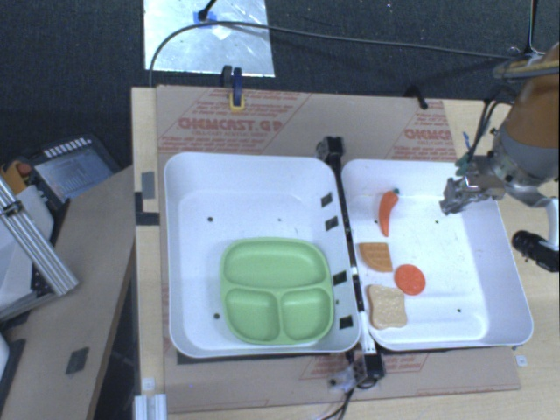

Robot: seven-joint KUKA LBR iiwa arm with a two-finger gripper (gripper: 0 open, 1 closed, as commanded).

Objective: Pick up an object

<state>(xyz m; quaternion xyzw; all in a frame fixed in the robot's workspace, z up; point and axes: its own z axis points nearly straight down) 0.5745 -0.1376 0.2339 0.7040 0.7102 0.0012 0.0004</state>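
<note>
Orange carrot (387,212) lies lengthwise, tip toward the camera; gripper (457,197) fingers' opening perhaps slight, unclear.

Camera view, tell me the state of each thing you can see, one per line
Green tray: flat in left bin.
Orange pepper: lying in right bin.
Red slice: flat.
Two bread pieces: flat, by the divider.
Claw: over right bin, holding nothing visible.
</note>
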